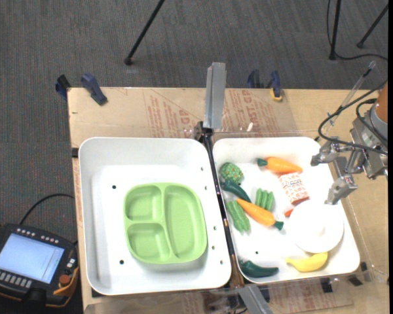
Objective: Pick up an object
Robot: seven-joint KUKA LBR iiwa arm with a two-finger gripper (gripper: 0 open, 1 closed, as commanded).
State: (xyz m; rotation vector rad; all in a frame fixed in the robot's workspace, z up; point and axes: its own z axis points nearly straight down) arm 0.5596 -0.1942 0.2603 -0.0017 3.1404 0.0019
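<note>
Claw [336, 175] open beside carrot [280, 165], tip pointing right.

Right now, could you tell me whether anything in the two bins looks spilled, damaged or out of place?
Nothing stands out. The green divided tray lies flat in the left bin. In the right bin the toy foods, among them two carrots and a banana, lie loosely scattered around a white plate, none over the rim.

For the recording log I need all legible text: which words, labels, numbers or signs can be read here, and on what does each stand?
Red printing on the brown cardboard sheet under the bins: upside down and blurred, not readable.
Red-and-white snack packet in the right white bin: print too small to read.
Black handheld pendant with lit screen: screen contents blurred.
No other text visible.
</note>
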